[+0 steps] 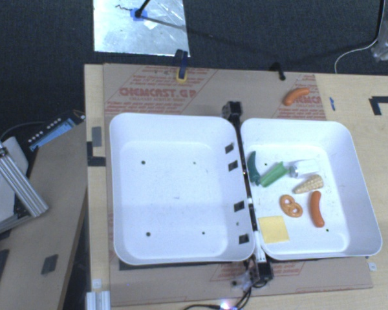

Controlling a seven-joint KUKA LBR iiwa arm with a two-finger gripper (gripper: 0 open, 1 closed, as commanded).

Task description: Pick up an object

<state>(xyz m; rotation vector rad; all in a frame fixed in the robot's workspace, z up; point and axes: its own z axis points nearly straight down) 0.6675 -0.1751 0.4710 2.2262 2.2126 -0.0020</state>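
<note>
1. I see the surface (349, 89): a pale wooden bench covered by a brown cardboard sheet (155, 89) with red printed lettering. Dark carpeted floor (39, 44) lies beyond it, with a shiny foil-like square (139, 18) on the floor at top.
2. I note two shallow white bins side by side, glossy plastic with rounded corners. The left bin (174, 192) has small dark dots on its floor.
3. In the right bin (339, 237) I locate the task objects: a green cylindrical piece (271, 174), a dark green strip (251, 166) by the left wall, a ridged pale corn cob (308, 185), an orange pretzel (290, 205), a red-orange sausage (317, 208) and a flat yellow square (273, 228).
4. A second orange sausage (296, 96) lies on the cardboard, behind the right bin.
5. I cannot report the gripper state from this view.
</note>
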